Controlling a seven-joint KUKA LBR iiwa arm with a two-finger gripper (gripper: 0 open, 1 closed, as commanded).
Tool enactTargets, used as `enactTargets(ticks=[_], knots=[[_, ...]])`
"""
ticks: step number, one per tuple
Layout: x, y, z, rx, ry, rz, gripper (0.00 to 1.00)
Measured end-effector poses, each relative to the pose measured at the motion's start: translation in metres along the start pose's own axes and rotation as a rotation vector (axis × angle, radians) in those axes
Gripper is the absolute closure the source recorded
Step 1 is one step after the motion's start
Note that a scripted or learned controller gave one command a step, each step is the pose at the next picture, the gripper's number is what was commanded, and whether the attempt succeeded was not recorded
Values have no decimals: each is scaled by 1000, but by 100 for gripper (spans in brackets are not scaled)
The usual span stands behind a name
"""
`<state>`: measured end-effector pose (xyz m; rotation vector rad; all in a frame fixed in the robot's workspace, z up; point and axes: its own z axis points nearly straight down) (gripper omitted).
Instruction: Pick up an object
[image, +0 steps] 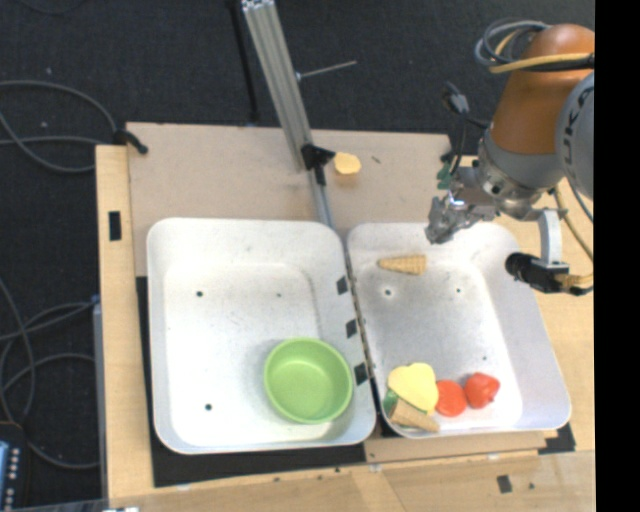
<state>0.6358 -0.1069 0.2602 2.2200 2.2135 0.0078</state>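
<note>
There are two white bins (250, 240) on the tabletop (220, 170). One green bowl (308, 379) lies in the left bin. Right of the bowl are two red pieces (466, 393), one yellow piece (413, 384) and two cones (402, 264).

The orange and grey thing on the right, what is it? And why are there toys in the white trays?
That is a robot arm. One camera looks down on it from above. At its tip is a gripper for picking things up; it hangs over the back of the right tray with nothing in it. That tray holds a small cone and, in front, a yellow piece and two red toys. The left tray holds a green bowl.
</note>
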Motion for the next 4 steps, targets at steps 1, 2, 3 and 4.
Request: enactTargets(ticks=[1,2,3,4], knots=[[0,1,-8,6,2,-4,100],[53,-5,-13,7,3,-10,100],[102,-10,-14,8,3,-10,100],[152,1,0,7,1,-10,100]])
